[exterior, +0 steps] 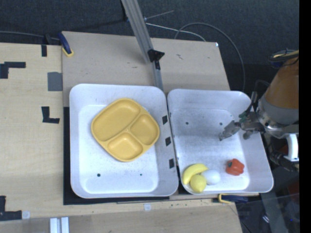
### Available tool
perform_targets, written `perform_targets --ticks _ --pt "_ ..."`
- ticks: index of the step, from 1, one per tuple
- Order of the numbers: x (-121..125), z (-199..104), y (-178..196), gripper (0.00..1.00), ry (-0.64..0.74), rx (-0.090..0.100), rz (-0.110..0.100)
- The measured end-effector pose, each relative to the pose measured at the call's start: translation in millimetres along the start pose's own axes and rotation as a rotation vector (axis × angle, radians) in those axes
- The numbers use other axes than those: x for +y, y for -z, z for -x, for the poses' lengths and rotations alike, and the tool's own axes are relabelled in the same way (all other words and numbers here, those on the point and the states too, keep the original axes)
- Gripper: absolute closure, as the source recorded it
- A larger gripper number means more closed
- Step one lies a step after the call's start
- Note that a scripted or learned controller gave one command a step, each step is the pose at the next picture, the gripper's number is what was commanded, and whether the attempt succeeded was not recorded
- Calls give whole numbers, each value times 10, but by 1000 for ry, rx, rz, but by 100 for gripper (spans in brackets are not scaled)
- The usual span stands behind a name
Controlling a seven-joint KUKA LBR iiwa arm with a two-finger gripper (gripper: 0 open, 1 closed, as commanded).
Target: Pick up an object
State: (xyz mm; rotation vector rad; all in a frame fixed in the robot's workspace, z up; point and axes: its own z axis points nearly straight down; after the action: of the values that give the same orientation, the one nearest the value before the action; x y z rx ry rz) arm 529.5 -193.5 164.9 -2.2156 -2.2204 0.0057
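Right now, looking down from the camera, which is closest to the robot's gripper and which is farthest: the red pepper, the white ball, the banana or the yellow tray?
From the gripper, above the right bin:
1. Red pepper, just below it in the right bin.
2. White ball, near that bin's front edge.
3. Banana, in that bin's front left corner.
4. Yellow tray, in the left bin.

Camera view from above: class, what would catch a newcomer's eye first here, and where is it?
The yellow divided plate stands out, lying alone in the left bin. In the right bin, a banana, lemon, white ball and red pepper cluster near the front wall. The end effector hovers above them at the right.
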Motion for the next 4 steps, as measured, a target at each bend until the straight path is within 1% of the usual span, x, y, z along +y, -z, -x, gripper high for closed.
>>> perform_targets --ticks 1,2,3,4 --pt "-54 32 -632 0 -1 1 -3" --pt "-51 29 -757 0 0 -2 5" --pt "-51 23 -655 100 1 -1 5" --pt "-74 103 -196 100 -2 -2 8"
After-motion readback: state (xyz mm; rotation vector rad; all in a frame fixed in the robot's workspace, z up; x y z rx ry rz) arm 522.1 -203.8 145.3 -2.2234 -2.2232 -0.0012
